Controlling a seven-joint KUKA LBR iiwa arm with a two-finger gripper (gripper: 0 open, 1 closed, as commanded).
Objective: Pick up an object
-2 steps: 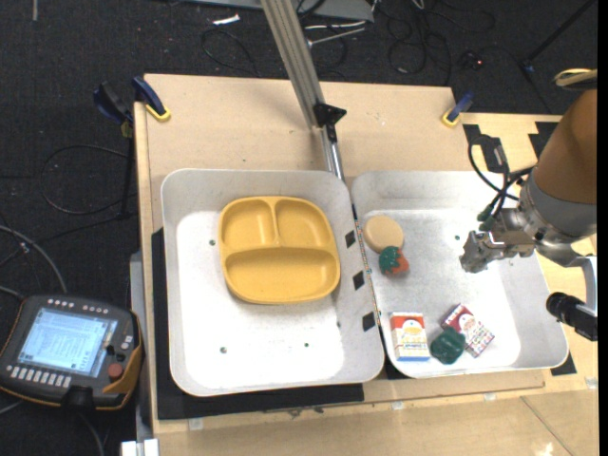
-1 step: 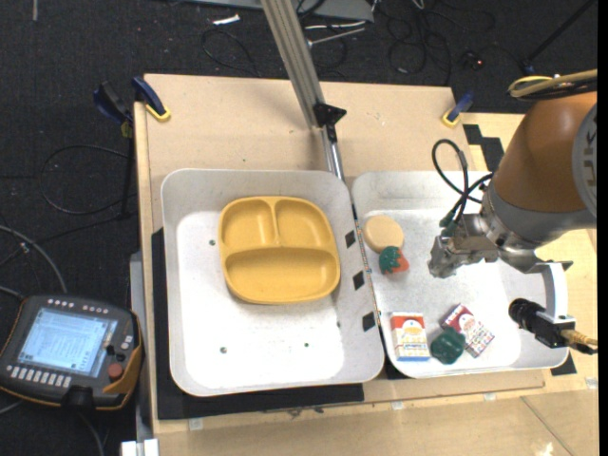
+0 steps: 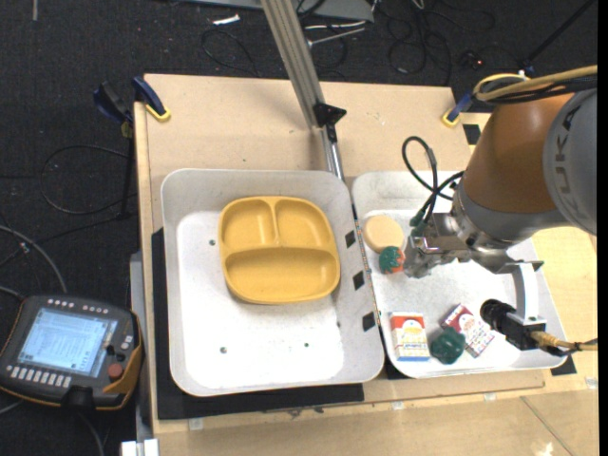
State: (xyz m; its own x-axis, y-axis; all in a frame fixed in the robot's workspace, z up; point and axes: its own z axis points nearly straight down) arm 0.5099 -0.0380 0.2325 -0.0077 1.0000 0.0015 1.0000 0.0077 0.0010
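Observation:
My gripper hangs low over the right bin, at its left-middle part. A small green and red object lies just left of the gripper, touching or nearly touching it. A round tan object sits just behind the green one. Near the bin's front edge lie a white and red card box, a dark green round object and a small red and white packet. Nothing shows between the fingers from this angle.
The left bin holds a yellow three-part plate. A metal pole slants across the back. A teach pendant lies on the floor at the left. Black cable loops above the right bin.

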